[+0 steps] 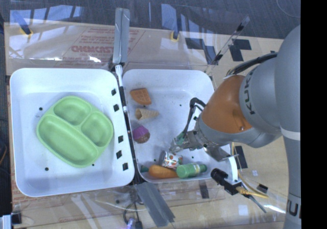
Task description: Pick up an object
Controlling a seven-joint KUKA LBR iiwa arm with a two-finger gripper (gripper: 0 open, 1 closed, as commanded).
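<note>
Several small objects are being kept in the right bin (204, 82), and the nearest of them are crowded along its front wall: an orange carrot (162, 173), a green bottle (191, 170) lying on its side just beside it, and a small printed can (170, 160) touching or nearly touching both. The pincer (180, 143) is being held low over this cluster, just above the can, at the end of the grey arm (265, 105) with its orange band. Whether the pincer is released or clenched cannot be told, since its tips are being blurred against the clutter; nothing is being seen between them. The task's object is judged to be one of this front cluster, most likely the can, still resting in the bin.

Farther back, a purple round piece (141, 134) is lying near the divider, then a tan cone-shaped piece (146, 114), then a brown wedge (140, 96) towards the far wall. In the left bin (20, 120), a green divided plate (74, 130) is being held on the worktop side well apart from the arm.

Trouble is being risked by the crowding: a closing pincer may be catching two objects at once, or the can may be pushed against the bottle and rolled aside. A grasp so near the front wall may also be blocked by that wall.
</note>
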